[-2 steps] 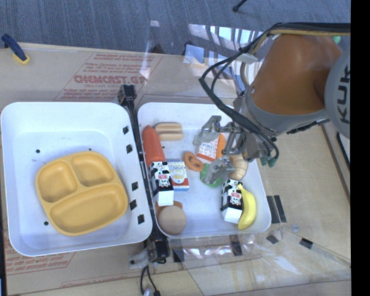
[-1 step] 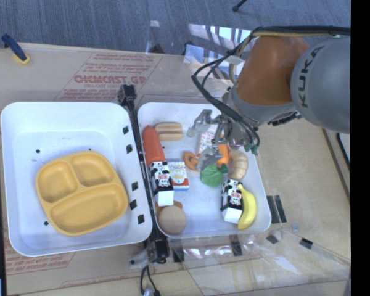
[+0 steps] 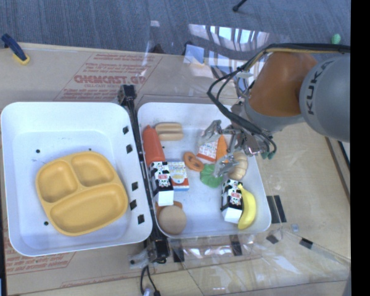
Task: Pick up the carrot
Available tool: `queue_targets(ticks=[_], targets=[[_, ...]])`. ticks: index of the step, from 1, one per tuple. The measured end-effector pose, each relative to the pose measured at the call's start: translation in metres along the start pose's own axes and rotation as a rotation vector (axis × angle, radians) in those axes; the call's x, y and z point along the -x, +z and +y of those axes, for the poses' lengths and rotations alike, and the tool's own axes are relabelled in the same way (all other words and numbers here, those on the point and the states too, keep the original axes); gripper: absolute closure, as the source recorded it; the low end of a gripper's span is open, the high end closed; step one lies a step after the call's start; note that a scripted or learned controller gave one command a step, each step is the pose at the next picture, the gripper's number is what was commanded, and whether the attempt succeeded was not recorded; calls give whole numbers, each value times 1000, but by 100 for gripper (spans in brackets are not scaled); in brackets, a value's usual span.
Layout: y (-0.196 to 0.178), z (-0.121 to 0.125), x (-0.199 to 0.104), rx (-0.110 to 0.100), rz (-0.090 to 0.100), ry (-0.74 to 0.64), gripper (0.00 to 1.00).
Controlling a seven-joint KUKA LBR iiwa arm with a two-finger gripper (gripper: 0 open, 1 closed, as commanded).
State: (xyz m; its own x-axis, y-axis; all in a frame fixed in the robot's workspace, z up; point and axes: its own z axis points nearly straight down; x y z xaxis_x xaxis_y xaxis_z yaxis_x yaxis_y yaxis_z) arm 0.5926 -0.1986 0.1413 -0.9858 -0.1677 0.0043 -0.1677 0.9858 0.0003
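The gripper (image 3: 225, 156) is sitting right over the carrot (image 3: 221, 148), so most of the carrot is getting covered, and the fingers are blurring into the clutter too much to read. At 3 o'clock the arm (image 3: 324, 94) is getting cut off by the frame edge. The banana (image 3: 249, 208) is partly hiding behind a milk carton (image 3: 232, 201) at 9 o'clock of it. The counter (image 3: 308, 177) is running out of frame at 6 o'clock.

Carrot (image 3: 221, 149) hemmed by snack packet (image 3: 206, 151), lettuce (image 3: 211, 175) (close below), bare bin floor (image 3: 200, 205) beyond
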Motion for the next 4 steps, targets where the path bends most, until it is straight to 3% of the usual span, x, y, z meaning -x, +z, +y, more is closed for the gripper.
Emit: queue_targets(ticks=[1,2,3,4], targets=[[49,-11,9,-1,-6,24,0],[36,-9,12,-2,-12,16,100],[39,-14,30,-4,-10,-361,100],[39,-14,30,-4,-10,-360,0]])
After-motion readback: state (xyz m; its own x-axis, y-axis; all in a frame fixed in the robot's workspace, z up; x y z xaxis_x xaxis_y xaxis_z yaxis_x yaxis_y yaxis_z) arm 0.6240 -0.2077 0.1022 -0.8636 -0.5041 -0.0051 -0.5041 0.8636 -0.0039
